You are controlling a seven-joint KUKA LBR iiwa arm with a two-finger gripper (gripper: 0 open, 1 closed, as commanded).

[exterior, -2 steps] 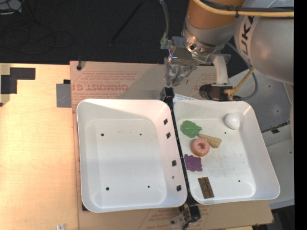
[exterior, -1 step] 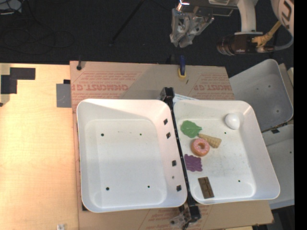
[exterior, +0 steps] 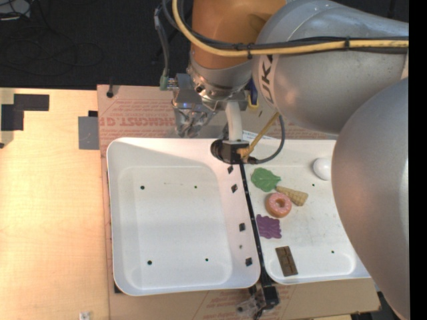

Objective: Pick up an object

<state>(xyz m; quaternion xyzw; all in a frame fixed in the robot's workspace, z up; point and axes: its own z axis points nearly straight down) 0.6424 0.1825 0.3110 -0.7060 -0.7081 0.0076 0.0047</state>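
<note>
Pale wood worktop carries two white bins side by side; the left bin lies bare, while the right bin gathers the candidates near its left edge: a green leaf, pink doughnut, purple piece, brown bar. The gripper hangs past the bins' far edge, well apart from them; its grip I cannot tell.

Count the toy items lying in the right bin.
6: green leaf, cone, pink donut, purple piece, brown bar, white ball. The arm may hide more.
</note>
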